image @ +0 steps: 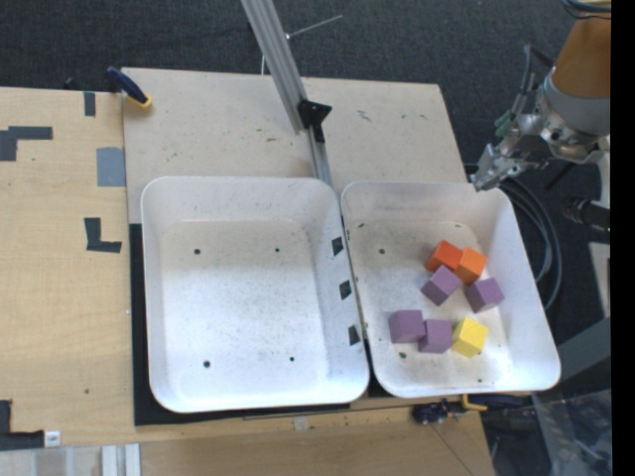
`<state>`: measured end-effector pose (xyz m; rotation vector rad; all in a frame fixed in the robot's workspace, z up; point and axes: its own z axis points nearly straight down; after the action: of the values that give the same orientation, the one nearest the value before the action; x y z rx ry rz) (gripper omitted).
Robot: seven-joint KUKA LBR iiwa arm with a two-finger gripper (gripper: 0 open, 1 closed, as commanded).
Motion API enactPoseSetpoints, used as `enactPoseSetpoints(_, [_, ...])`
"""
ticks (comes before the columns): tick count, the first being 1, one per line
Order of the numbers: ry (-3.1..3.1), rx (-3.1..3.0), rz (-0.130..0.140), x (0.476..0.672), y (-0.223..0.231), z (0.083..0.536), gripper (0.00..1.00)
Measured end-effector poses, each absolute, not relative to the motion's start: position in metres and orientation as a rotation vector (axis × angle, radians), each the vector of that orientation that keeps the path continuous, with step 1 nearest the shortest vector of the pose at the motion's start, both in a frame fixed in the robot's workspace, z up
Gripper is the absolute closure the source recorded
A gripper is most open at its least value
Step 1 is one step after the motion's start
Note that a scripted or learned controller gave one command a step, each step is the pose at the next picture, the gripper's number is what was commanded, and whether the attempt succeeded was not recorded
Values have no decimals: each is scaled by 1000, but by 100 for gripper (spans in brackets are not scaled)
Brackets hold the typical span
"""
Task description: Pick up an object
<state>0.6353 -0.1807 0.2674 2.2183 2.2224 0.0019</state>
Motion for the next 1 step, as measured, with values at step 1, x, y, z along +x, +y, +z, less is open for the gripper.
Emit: enactPoseSetpoints(1, [2228, 2219, -3, 613, -134, 251, 100])
